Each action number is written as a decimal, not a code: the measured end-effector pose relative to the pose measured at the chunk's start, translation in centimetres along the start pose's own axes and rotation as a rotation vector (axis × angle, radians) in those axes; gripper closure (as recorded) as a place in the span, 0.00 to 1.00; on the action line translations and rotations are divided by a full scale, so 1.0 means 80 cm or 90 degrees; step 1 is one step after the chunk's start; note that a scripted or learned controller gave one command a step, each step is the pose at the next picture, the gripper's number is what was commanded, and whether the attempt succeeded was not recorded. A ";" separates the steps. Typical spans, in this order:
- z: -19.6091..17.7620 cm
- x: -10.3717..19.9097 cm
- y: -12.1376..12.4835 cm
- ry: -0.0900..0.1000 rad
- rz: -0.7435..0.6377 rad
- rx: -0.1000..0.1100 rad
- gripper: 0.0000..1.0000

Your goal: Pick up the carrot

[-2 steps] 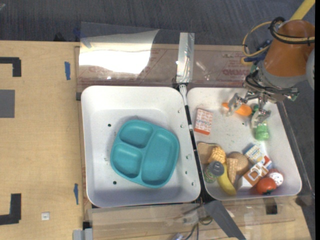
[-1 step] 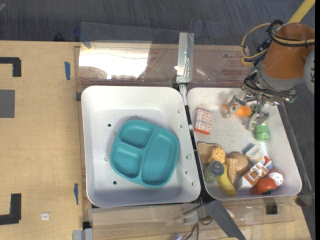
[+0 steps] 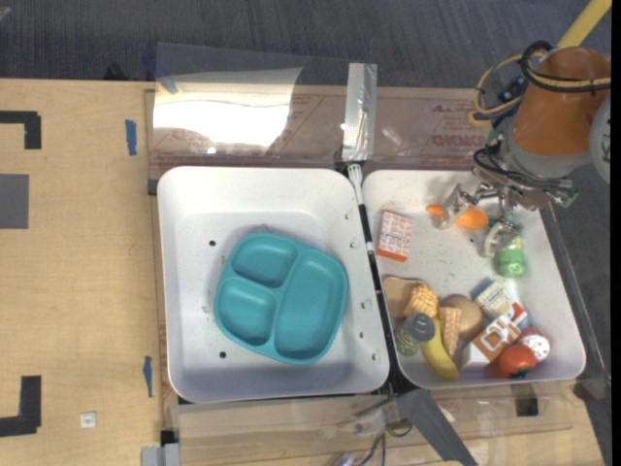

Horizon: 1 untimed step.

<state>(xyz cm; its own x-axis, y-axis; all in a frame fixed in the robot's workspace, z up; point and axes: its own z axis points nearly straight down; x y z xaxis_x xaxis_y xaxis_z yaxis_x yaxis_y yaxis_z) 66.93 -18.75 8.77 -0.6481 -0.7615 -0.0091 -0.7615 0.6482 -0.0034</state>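
The carrot [image 3: 464,217] lies in the upper part of the right bin [image 3: 568,304], an orange piece with the gripper [image 3: 492,210] right over it. Whether the carrot sits between the gripper's tips cannot be told from this slant. A green item [image 3: 510,258] rests just beside and below, and a small red-and-white packet [image 3: 394,235] lies to the left. To grasp well, the tips should straddle the carrot's narrow width, clear of the green item, and descend fully before closing.

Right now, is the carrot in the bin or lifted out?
In the bin. The carrot lies on the right bin floor at its far end, beneath the end effector.
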 end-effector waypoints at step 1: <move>-0.018 -0.004 -0.003 -0.005 0.001 0.006 1.00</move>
